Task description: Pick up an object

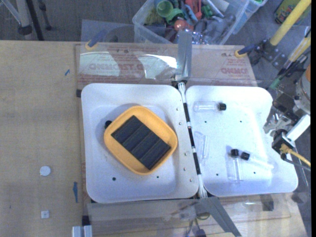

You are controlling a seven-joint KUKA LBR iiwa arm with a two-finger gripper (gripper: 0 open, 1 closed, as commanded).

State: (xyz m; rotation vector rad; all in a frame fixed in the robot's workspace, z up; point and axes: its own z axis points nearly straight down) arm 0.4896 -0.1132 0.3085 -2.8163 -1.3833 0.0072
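A yellow square lid-like piece with black slats [140,139] lies tilted in the left bin [94,181], with a small black thing [107,124] peeking out at its upper left edge. The right bin [256,100] holds several clear tubes with black caps. One tube [209,106] lies near the back. Two more tubes [239,154] lie close together toward the front, and another clear tube [201,145] rests by the divider. My gripper [273,125] hangs over the right bin's right rim, apart from all the tubes, with nothing seen in it.
A raised divider [190,132] separates the two bins. Behind them stand a cardboard strip [123,65] with an upright metal bar [183,56], and a clear tub of coloured toys [197,9]. Bare wooden bench [34,132] stretches to the left.
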